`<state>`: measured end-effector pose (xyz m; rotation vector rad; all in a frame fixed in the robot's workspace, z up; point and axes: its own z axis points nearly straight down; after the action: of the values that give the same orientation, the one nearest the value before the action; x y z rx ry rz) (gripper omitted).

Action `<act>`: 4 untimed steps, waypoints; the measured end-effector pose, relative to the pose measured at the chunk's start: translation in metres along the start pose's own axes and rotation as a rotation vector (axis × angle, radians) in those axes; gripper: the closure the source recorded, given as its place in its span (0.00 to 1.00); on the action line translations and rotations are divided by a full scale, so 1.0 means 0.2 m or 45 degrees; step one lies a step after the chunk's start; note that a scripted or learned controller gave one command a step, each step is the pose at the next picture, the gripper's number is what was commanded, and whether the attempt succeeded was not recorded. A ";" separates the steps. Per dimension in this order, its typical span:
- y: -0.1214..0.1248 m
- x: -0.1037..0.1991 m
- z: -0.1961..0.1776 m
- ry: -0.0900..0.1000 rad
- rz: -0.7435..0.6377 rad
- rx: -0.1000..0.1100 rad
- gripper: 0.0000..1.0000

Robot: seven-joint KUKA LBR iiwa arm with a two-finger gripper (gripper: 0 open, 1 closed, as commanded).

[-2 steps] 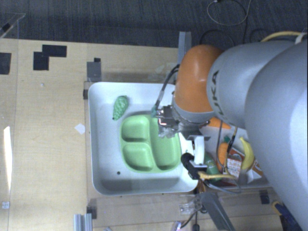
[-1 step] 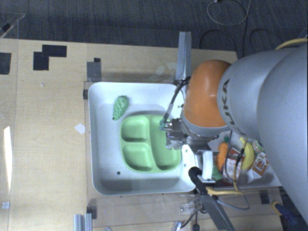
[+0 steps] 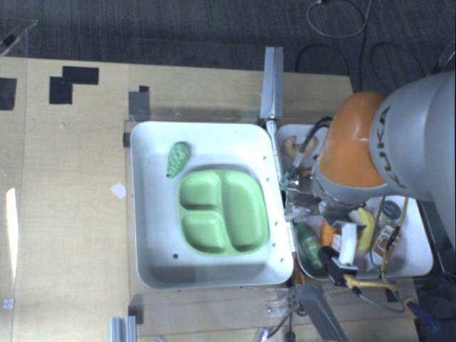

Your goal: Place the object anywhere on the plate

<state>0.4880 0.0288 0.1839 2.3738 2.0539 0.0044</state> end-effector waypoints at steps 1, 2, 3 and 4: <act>0.26 -0.24 0.00 -0.001 0.198 0.001 1.00; 0.08 -0.59 0.19 -0.003 0.582 0.003 1.00; 0.15 -0.57 0.45 0.006 0.206 -0.021 1.00; 0.12 -0.35 -0.06 0.000 -0.138 -0.002 1.00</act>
<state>0.5016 -0.0439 0.1967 2.2582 2.1782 0.0059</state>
